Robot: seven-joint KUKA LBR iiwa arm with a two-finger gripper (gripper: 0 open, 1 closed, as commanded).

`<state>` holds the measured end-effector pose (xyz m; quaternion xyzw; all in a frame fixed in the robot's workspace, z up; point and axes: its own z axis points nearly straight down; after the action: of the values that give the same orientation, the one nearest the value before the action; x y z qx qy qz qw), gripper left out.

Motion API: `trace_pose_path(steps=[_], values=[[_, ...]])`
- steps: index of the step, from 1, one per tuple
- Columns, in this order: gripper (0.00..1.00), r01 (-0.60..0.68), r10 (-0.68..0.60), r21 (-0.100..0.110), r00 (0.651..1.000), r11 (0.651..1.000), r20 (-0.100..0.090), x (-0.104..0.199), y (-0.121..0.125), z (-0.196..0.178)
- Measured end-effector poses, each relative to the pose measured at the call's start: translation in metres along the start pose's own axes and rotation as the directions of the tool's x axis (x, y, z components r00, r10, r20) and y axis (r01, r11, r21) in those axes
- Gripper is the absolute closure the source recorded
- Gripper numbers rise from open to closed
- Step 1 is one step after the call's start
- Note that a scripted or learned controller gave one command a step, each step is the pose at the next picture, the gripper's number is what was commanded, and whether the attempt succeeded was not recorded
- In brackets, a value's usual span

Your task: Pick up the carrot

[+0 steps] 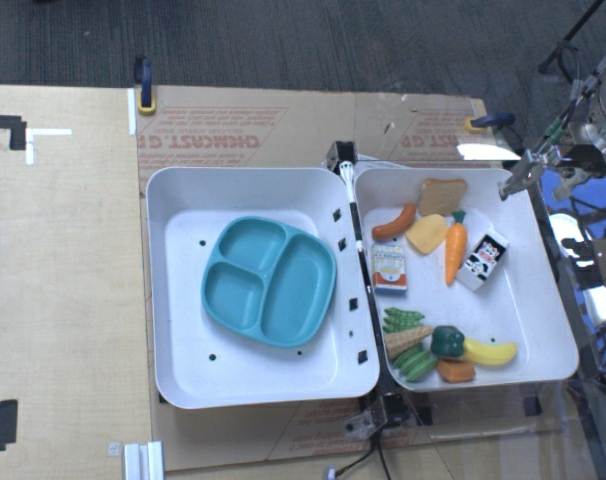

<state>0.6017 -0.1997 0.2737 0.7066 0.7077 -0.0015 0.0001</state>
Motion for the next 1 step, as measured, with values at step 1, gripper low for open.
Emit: trace_pose_path(steps=[1], values=[[0.0,0.128,-0.128,0.0,0.992,0.992,-0.003,-0.0211,-0.0034,0.148]])
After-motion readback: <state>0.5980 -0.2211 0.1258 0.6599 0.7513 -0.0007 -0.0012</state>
